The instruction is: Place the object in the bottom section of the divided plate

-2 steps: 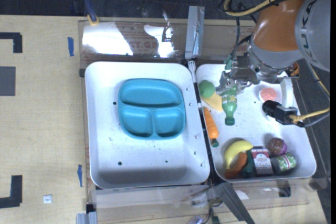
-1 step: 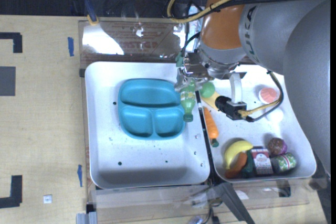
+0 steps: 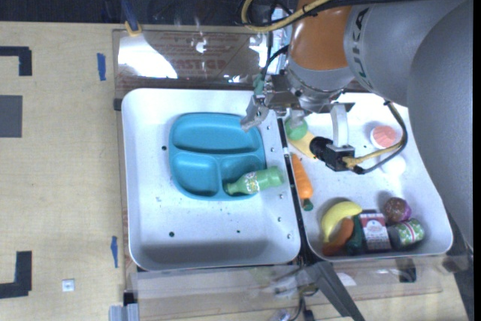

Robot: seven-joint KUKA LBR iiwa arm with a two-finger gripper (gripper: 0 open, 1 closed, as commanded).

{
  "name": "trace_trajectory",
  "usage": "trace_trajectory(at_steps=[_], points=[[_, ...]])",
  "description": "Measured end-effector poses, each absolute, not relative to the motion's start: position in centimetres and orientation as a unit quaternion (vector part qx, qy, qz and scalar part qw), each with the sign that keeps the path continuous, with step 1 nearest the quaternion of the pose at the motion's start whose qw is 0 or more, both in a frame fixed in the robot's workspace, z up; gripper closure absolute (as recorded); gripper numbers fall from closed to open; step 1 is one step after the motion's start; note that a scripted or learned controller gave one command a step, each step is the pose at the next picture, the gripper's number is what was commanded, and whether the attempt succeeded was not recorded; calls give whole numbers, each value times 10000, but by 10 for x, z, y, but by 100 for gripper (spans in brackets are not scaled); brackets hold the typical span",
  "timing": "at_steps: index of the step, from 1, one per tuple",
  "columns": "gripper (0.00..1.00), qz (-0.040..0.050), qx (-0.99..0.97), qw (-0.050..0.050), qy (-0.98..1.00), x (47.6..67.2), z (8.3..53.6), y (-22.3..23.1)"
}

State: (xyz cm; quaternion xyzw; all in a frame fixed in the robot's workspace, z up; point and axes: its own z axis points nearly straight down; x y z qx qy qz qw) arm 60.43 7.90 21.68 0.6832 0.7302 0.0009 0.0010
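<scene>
A blue divided plate (image 3: 204,154) lies in the left white bin (image 3: 150,222). A small green bottle (image 3: 254,182) rests on its side across the plate's lower right rim, partly inside the bottom right section. My gripper (image 3: 255,113) hangs over the plate's upper right corner, close to the wall between the two bins. It is well above the bottle and apart from it. The grey arm with its orange band (image 3: 331,19) reaches in from the upper right and hides part of the right bin.
The right bin (image 3: 432,192) holds an orange carrot (image 3: 302,180), a green piece (image 3: 297,131), a pink round item (image 3: 385,136), a banana (image 3: 340,216), a can (image 3: 376,231) and a dark round fruit (image 3: 396,208). A clear panel (image 3: 188,56) stands behind the bins.
</scene>
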Motion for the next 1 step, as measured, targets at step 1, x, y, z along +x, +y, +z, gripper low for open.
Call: trace_trajectory(at_steps=[1], points=[[100, 24, 6823, 26, 7310, 605, 227, 80]])
